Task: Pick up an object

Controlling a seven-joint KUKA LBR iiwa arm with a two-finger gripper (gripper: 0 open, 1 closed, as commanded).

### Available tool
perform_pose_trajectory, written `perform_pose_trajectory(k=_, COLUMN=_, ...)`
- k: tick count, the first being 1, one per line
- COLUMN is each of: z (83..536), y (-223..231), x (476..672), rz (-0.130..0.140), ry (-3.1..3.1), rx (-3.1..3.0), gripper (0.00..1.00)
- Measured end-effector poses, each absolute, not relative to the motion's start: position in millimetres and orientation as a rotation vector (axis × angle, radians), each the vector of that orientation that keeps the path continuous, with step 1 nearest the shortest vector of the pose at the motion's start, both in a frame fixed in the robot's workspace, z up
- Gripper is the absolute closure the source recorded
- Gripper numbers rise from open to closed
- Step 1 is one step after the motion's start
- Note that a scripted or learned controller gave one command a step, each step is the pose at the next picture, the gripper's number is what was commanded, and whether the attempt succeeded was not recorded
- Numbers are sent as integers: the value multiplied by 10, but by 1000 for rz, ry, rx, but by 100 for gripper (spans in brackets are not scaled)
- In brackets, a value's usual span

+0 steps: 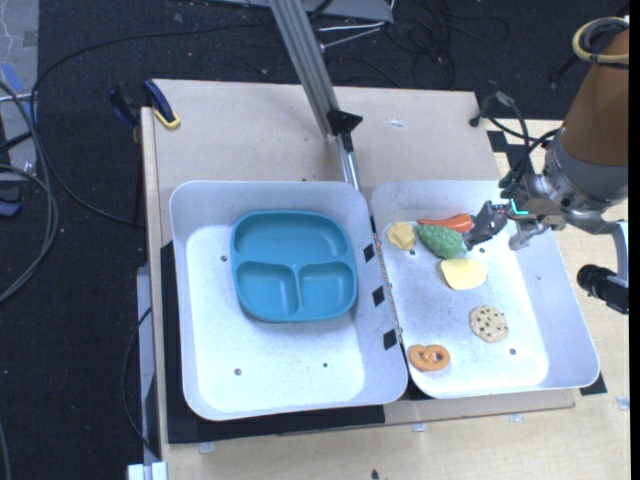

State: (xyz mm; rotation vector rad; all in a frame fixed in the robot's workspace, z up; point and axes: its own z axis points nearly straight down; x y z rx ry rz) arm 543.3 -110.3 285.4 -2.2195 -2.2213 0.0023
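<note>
Hovering over the right bin, I had the fingers spread apart, holding nothing. The yellow piece lay just nearer them, beside the green pickle. I judged a straight descent centred on it best.

Even overhead light, slightly soft focus

The two white bins look like matt, faintly speckled plastic. The blue divided tray in the left of the frame is smooth plastic with a soft sheen. The bench looks like pale bare wood. The slanted pole at the top is brushed metal.
</note>
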Motion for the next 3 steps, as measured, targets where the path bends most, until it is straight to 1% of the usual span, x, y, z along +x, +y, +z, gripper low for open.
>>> perform_pose_trajectory(k=1, z=2861, y=-1103, x=5437, rz=1, ry=-2223, rx=-2220, gripper=0)
perform_pose_trajectory(k=2, z=2343, y=-1160, x=5352, rz=4, ry=-2218, rx=-2221, gripper=0)
perform_pose_trajectory(k=3, z=1888, y=-1219, x=5331, rz=5, ry=-2217, rx=-2220, gripper=0)
